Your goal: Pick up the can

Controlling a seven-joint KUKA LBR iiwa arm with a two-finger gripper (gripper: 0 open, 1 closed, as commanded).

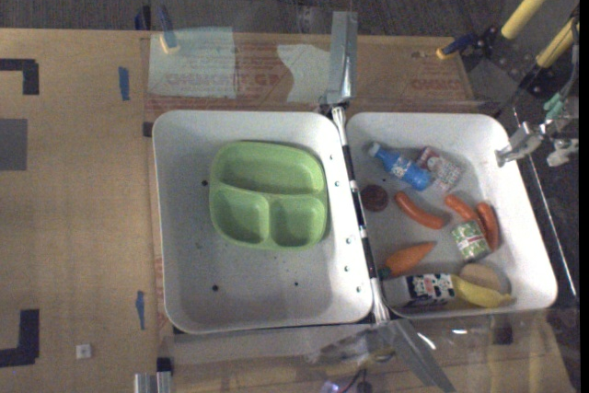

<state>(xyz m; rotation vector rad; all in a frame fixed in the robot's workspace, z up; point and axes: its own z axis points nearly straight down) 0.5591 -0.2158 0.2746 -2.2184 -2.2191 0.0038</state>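
Looking down on the bench, I see the two white bins side by side, the left bin (184, 290) carrying a green divided plate (269, 193) in its upper middle, with bare white floor open all around it, most of it along the near and left sides.

In the right bin (538, 225) the clutter sits packed together. The can (470, 239) lies toward the right side, a small green-and-white cylinder with a red sausage (488, 224) touching its right flank and an orange carrot piece (459, 206) just beside its upper left. A longer sausage (421, 210) lies to its left, an orange carrot (409, 257) below that, and a banana (482, 293) with a dark carton (429, 287) hugs the near wall. A blue bottle (397, 164) and a small pouch (439, 167) sit near the far wall, a dark round disc (374, 197) near the divider.

I find the gripper (526, 144) at the right bin's upper right rim, well apart from the can; I cannot tell how it is set. Open floor remains in the bin's top right corner and along its right wall.
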